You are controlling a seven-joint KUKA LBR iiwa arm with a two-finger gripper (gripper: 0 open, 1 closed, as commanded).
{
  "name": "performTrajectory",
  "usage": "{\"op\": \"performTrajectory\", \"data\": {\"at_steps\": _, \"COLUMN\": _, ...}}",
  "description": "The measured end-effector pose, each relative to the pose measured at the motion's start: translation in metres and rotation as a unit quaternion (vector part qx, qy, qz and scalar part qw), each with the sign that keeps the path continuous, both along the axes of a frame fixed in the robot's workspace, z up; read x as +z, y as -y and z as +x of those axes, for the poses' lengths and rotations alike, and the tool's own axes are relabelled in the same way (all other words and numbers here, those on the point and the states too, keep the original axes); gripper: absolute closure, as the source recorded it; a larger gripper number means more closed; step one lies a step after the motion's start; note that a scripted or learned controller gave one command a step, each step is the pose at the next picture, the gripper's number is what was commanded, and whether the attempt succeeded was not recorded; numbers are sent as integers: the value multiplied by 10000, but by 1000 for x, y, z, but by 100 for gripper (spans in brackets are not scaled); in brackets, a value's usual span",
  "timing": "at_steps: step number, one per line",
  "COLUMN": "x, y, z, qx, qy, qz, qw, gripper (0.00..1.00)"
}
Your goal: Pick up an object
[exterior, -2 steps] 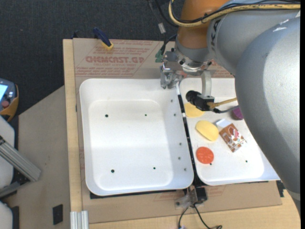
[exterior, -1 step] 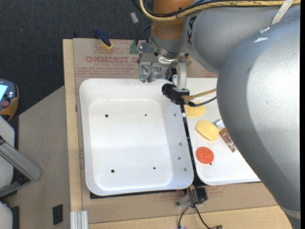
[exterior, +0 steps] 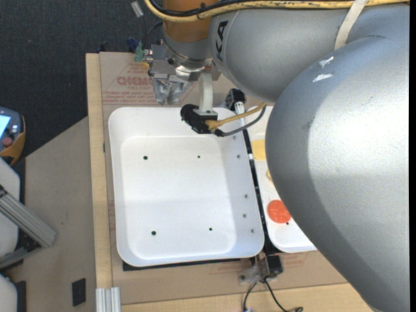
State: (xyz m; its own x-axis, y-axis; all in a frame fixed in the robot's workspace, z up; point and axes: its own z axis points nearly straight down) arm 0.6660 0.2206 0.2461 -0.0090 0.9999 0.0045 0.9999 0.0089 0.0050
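Observation:
An orange-red round object (exterior: 278, 211) lies in the right bin (exterior: 289, 240), close to the divider between the bins. A pale yellow object (exterior: 259, 149) lies farther back in the same bin, partly hidden by the arm. My gripper (exterior: 168, 91) hangs under the orange wrist band, over the far rim of the left bin (exterior: 175, 194) and the cardboard behind it. It is far from both objects. The arm's grey body covers most of the right bin.
A black cable fitting (exterior: 196, 118) with a yellow cable hangs over the left bin's far right corner. Brown cardboard (exterior: 101, 174) surrounds the bins. A metal bracket (exterior: 26, 221) lies off the bench at the left.

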Motion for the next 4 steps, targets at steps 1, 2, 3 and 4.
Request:
{"op": "performTrajectory", "data": {"at_steps": 1, "x": 152, "y": -5, "z": -27, "qx": -22, "qy": 67, "qz": 15, "qw": 10000, "gripper": 100}}
{"op": "performTrajectory", "data": {"at_steps": 2, "x": 294, "y": -4, "z": -44, "qx": -30, "qy": 76, "qz": 13, "qw": 10000, "gripper": 100}}
{"op": "performTrajectory", "data": {"at_steps": 3, "x": 291, "y": 4, "z": -80, "qx": -38, "qy": -32, "qz": -21, "qw": 10000, "gripper": 100}}
{"op": "performTrajectory", "data": {"at_steps": 4, "x": 290, "y": -4, "z": -105, "qx": -34, "qy": -38, "qz": -24, "qw": 10000, "gripper": 100}}
